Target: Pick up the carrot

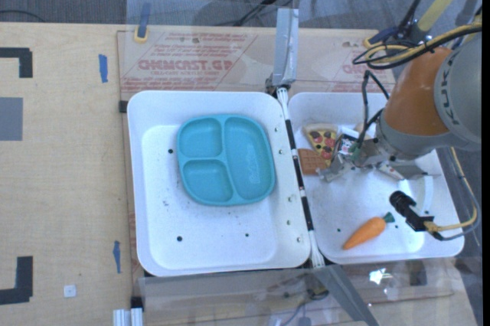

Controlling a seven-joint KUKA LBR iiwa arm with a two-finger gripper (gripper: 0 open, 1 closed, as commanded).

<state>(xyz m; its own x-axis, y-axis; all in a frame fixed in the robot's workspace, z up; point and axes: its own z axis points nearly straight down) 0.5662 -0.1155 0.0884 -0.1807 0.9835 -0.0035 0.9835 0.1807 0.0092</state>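
Observation:
The orange carrot with a green top lies flat in the right bin, near the bin's front edge. My gripper hangs low over the bin's back left part, beside a toy pizza slice and a brown cracker-like piece. It is well up and left of the carrot, a clear gap apart. Its fingers look open, with nothing between them.
The left bin holds a teal divided plate. The arm's orange band and grey body cover the right bin's back right. A black cable fitting hangs just right of the carrot. The bins' shared wall runs left of the gripper.

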